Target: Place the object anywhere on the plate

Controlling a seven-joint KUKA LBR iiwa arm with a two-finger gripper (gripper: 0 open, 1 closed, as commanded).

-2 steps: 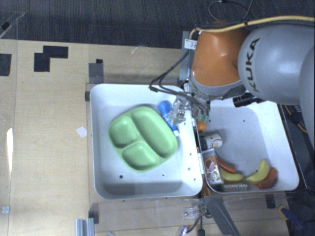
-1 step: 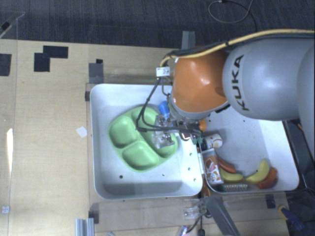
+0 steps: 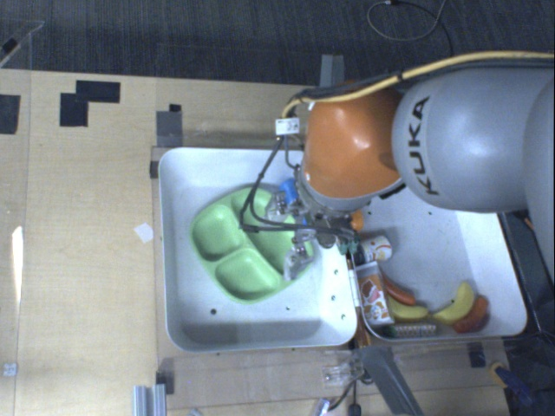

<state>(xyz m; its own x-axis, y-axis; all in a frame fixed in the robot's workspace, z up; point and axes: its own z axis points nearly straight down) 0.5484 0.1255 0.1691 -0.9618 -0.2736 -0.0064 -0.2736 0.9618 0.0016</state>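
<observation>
Gripper [image 3: 299, 254] hangs over green plate's [image 3: 227, 232] right edge in the left bin [image 3: 182, 319], claw state and object untellable under the wrist; handling therefore unjudged.

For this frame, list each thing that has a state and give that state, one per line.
green plate: lies flat in the left bin, its visible compartments hold nothing.
gripper: low over the plate's right edge; grasp cannot be told.
left bin: holds the plate.
right bin: holds the toy food.
banana: lies at the right bin's near edge.
carton: lies flat by the divider.
</observation>
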